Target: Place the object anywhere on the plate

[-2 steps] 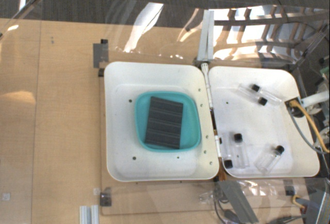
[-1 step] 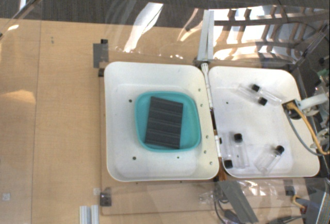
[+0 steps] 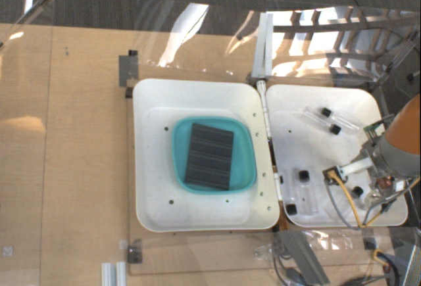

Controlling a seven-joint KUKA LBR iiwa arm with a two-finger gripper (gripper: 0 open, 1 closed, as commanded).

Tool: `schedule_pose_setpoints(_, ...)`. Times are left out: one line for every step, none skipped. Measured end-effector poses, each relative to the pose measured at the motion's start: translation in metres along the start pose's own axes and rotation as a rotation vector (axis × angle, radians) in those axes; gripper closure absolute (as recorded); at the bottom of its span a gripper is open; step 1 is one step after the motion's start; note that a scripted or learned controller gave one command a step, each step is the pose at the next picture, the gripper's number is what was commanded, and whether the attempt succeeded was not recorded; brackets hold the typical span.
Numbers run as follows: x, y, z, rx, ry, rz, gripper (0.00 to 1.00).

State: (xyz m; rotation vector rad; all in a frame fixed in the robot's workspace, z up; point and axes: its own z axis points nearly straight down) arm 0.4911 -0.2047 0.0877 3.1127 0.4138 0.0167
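Observation:
A dark grey ribbed rectangular block lies flat on the teal plate in the middle of the left bin, slightly tilted and inside the plate's rim. My gripper hangs over the right side of the right bin, well away from the block and the plate. It sits below the orange band of the arm among yellow and grey cables. Nothing shows between its fingers.
In the right bin lie small clear pieces with black ends, one pair near the back and another near the front left. A divider ridge separates the two bins. Metal framing stands behind the right bin.

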Motion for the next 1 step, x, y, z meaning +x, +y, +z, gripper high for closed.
schedule_pose_setpoints(0.0239,-0.0883,-0.0008,0.002,0.001,0.003,0.00)
